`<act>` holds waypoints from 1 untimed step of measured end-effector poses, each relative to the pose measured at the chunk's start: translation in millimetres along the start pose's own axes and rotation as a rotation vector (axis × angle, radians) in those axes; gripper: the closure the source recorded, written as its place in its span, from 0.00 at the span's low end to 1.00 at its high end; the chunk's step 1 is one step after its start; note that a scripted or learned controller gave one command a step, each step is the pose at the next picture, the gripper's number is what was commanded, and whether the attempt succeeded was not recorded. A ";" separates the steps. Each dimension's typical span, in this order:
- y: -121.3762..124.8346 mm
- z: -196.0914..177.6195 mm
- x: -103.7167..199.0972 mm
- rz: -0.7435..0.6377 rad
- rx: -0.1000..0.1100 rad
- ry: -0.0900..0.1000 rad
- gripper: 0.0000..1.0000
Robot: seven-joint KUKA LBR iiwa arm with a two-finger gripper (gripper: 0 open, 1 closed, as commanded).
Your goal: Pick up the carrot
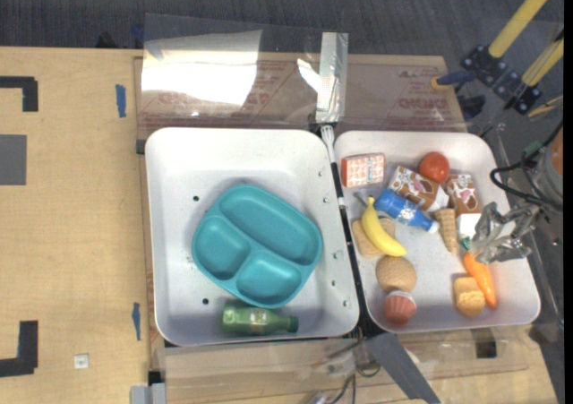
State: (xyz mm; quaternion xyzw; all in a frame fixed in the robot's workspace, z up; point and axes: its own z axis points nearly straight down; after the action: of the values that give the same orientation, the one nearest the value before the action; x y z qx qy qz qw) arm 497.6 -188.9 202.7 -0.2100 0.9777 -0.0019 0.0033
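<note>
Here the gripper (498,239) hovers beside the carrot's (481,277) top end
I cannot tell its opening; nothing visibly held; better to centre over the carrot's middle, clear of the bin wall (528,259).

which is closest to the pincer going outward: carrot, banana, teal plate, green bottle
From the pincer, in the camera view:
1. carrot, just below it in the right bin
2. banana, left side of that bin
3. teal plate, left bin's middle
4. green bottle, left bin's lower edge; close to the plate's rank
</note>
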 end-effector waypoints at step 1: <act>63.5 113.1 -38.4 -0.474 -0.002 -0.002 1.00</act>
State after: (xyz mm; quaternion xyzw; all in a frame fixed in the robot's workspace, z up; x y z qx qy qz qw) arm 507.4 -115.5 89.6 -0.4337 0.9011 -0.0016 0.0035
